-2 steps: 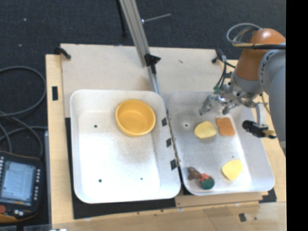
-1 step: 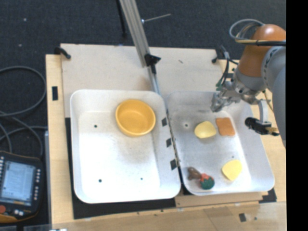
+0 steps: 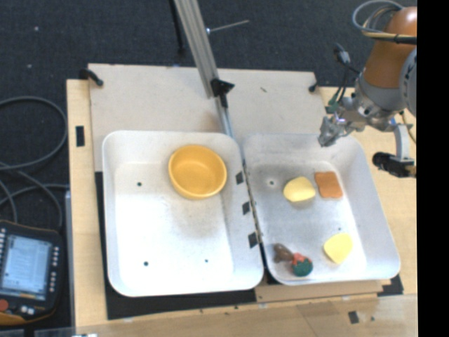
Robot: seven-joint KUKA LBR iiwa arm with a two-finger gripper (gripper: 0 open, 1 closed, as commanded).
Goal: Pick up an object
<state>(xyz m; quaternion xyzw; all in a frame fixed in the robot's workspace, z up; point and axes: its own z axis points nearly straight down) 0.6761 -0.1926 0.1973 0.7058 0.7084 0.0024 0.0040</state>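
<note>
Gripper (image 3: 330, 136) at right bin's (image 3: 365, 160) 1 o'clock rim, finger state can't tell. Inside: pale yellow lump (image 3: 299, 189), orange-brown block (image 3: 328, 185), yellow wedge (image 3: 338, 248) at 5 o'clock.

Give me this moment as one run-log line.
gripper: above right bin far edge, nothing held | nearest: orange block | left bin: yellow bowl

Pale wooden worktop (image 3: 81, 188) filling the middle of the frame, a lighter board (image 3: 154, 100) across its upper part, two shallow white bins side by side on it, left bin (image 3: 123, 258), right bin (image 3: 375, 216), edges touching at centre
</note>
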